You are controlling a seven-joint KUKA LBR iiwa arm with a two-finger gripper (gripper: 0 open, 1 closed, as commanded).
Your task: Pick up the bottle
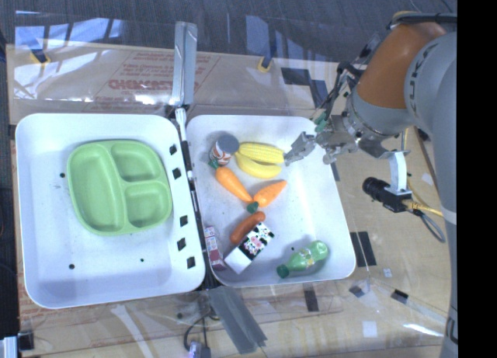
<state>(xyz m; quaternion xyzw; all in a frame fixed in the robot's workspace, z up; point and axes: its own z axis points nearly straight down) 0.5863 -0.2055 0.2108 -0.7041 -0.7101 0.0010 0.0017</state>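
Two white bins sit side by side; the right bin holds all the loose things, while the left bin holds a green divided plate. The bottle, green and lying on its side, rests at about five o'clock in the right bin, close to the bin's near wall, its cap end pointing toward seven o'clock. Just beside it, toward nine o'clock, lies a small black-and-white carton, with a carrot above that. Two more carrots and a bunch of bananas lie toward the bin's twelve o'clock.

The gripper hangs at about two o'clock in the bin, just beside the bananas and well apart from the bottle. It carries nothing that can be seen; whether it is spread or closed cannot be told from this slant.

To do the step well, the arm would need to travel toward six o'clock until it is over the bottle's body, turn the wrist so the closing line crosses the bottle's short width, and come down on the fat middle, not the neck. The bin wall, probably very close behind the bottle, leaves little room on that side, and a round bottle may roll away if struck off-centre.
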